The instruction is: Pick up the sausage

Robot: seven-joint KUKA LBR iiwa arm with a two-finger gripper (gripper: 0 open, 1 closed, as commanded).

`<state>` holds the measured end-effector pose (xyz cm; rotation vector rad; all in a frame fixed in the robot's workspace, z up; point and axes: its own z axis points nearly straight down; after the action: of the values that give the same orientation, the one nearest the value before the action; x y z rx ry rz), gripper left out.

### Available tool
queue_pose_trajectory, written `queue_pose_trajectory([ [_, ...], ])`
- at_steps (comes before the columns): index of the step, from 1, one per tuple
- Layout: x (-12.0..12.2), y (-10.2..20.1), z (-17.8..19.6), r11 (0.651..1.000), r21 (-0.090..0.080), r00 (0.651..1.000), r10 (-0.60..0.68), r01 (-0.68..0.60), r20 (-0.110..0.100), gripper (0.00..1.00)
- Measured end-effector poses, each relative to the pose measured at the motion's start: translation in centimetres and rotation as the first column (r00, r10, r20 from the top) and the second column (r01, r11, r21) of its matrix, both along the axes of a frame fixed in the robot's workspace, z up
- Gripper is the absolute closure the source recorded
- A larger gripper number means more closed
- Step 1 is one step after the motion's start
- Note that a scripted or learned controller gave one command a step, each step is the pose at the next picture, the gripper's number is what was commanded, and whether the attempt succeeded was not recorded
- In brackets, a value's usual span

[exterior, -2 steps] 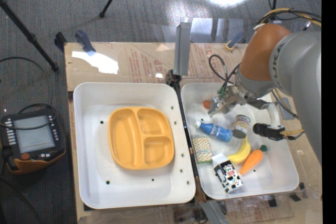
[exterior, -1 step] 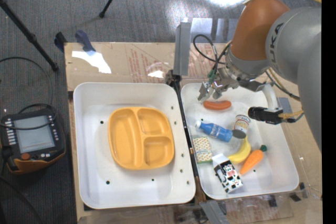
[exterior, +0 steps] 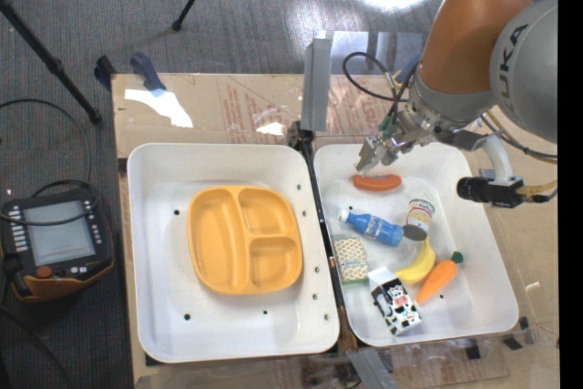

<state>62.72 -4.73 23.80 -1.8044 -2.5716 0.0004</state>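
The gripper hangs over the far left part of the right bin, just above and to the left of the sausage. How far its fingers are parted, I cannot tell from this angle, and nothing shows between them. The sausage lies flat on the bin floor near the far wall, apart from the rest. Nearer the camera there's a blue bottle on its side, a small can beside it, a banana and a carrot touching, a sponge, and a cow-patterned milk carton. Over in the left bin, 1 yellow divided plate with 3 compartments sits alone.
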Motion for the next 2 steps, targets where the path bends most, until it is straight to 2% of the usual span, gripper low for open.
queue_pose_trajectory([
  [1, 0.0, 0.0, 0.0, 1.0, 0.0, 1.0, 0.0, 0.0, 0.0, 0.0],
  [2, -0.1, -2.5, -5.2, 1.0, 0.001, 1.0, 0.028, -0.028, -0.002, 0.0],
])
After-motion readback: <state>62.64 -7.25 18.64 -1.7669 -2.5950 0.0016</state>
